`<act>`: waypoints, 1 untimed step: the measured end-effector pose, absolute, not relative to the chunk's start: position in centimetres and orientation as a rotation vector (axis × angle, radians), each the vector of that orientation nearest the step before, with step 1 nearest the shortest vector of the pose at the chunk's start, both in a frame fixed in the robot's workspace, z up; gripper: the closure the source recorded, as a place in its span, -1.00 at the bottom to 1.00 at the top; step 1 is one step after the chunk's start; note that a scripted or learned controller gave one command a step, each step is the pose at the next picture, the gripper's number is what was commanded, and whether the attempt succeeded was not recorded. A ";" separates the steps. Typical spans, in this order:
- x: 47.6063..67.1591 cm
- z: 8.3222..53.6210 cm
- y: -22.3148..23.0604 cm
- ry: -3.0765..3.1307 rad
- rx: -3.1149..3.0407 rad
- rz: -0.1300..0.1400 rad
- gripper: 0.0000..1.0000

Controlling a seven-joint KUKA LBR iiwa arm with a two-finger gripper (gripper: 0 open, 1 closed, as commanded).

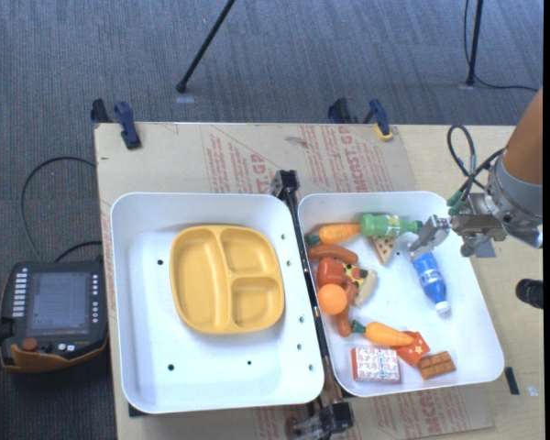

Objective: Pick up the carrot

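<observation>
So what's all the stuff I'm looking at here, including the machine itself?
bins: two, white, side by side on the bench.
divided plate: one, yellow, in the left bin.
carrots: two, orange with green tops; one near the right bin's bottom, one near its top.
green bottle: one, lying at the right bin's top.
blue bottle: one, lying on the right bin's right side.
orange ball: one, by the right bin's left wall.
pizza slice: one, under the green bottle.
clamps: two, blue, at the bench's far edge.
handheld controller: one, dark, on the floor at the left.
arm: one, grey with an orange band, coming in from the right.
tool: one, above the blue bottle.
</observation>
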State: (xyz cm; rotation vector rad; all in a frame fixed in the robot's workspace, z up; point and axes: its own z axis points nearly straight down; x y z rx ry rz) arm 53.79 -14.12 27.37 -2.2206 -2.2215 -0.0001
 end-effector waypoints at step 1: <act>48.0 21.3 -6.9 -2.245 -2.190 0.003 -1.00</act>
